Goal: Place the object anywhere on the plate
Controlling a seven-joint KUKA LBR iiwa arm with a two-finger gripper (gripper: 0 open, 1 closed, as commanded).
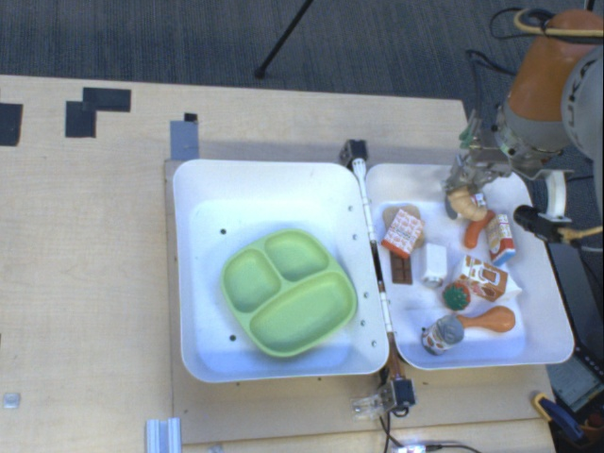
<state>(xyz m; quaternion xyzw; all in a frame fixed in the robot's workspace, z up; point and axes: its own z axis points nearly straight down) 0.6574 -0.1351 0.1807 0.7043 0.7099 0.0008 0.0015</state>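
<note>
We see the gripper (469, 179) low over the far edge of the right bin (552, 343), just above a small tan bread-like piece (461, 202); we cannot tell whether it has that piece, or how it is set. The piece lies near the bin's far wall, its long axis running roughly left to right. Crowding it toward the near side are an orange carrot-like piece (478, 229), a red-and-white packet (502, 237) and a patterned carton (403, 230). In the left bin (193, 347) the green divided plate (288, 293) sits tilted, its largest compartment toward the near right corner, with bare white floor all around it.
</note>
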